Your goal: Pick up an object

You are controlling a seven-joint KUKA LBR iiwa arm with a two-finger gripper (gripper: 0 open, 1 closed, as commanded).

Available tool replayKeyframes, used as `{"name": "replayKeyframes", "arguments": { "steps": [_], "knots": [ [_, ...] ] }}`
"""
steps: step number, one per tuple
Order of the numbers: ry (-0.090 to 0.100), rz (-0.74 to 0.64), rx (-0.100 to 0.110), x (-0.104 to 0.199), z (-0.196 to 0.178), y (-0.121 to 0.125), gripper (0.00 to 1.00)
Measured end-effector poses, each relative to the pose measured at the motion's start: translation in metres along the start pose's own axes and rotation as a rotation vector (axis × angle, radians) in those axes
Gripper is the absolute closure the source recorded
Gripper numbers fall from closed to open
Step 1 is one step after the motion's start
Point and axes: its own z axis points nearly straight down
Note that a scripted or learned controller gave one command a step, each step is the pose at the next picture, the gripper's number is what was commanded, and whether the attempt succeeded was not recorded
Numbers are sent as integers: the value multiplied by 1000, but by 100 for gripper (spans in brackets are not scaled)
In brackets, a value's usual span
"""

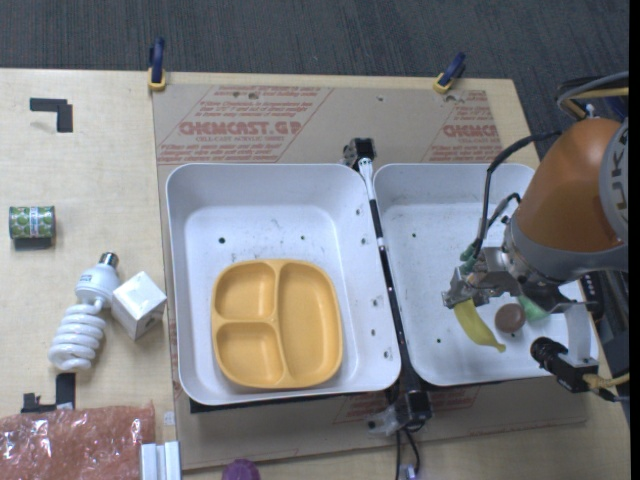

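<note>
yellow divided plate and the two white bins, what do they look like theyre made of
The yellow divided plate looks like moulded plastic: one even colour, rounded corners, soft matte sheen, three pressed compartments. The left bin and the right bin look like thin formed plastic too, white and smooth with rolled rims and rounded corners. It could be coated metal; the look alone leaves that open.

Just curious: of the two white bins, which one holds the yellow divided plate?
The left bin, the one farther from the arm, holds the yellow plate. The right bin holds a banana.
</note>
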Motion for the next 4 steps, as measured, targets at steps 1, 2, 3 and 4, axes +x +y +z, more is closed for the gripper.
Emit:
{"name": "replayKeyframes", "arguments": {
  "steps": [1, 2, 3, 4],
  "knots": [
    [0, 0, 0, 1, 0, 0, 100],
    [0, 0, 0, -2, 0, 0, 100],
    [0, -3, -1, 15, 0, 1, 100],
    [0, -1, -1, 12, 0, 1, 100]
  ]
}}
